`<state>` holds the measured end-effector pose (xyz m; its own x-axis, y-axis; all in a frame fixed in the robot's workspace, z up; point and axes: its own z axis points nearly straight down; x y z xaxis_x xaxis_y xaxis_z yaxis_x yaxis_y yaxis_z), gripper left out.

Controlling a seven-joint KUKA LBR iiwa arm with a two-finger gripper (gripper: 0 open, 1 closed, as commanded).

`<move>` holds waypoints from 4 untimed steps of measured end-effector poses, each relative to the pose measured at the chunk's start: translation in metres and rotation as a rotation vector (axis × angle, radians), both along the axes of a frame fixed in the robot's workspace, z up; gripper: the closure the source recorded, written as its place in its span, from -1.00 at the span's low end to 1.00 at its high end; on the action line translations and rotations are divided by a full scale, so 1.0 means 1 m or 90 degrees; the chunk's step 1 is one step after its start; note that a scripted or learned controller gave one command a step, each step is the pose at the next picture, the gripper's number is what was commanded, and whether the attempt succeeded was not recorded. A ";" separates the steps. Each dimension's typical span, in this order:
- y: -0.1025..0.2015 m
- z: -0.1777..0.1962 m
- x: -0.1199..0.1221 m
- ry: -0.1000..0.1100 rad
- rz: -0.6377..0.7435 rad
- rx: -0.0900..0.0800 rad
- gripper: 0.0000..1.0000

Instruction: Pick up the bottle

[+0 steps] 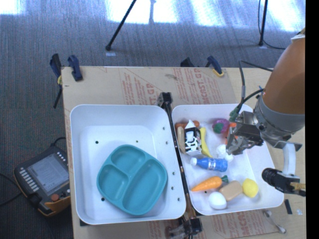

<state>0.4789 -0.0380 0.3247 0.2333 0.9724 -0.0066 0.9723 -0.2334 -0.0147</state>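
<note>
From the overhead camera view, the bottle [209, 163] — blue body, white cap end — lies on its side in the right bin [259, 195], nothing lifting it, so the pick is not yet done. The gripper [238, 146] hangs just beside the bottle's cap end; whether it is clenched or released I cannot tell. Beside the bottle lie a carrot [207, 184] and a milk carton [192, 140]. The left bin [89, 118] holds a teal plate [132, 179] — both bins sit on a brown board [149, 81] over grey carpet [60, 34].
</note>
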 end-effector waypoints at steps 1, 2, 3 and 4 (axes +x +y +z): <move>0.010 -0.140 -0.005 -0.003 -0.102 0.002 1.00; -0.012 -0.082 -0.003 -0.006 -0.199 0.000 1.00; 0.000 -0.140 -0.004 -0.004 -0.323 -0.001 1.00; 0.034 -0.048 -0.003 -0.007 -0.386 -0.002 1.00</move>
<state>0.4763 -0.0044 0.2771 0.7457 0.6662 -0.0045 0.6662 -0.7457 -0.0038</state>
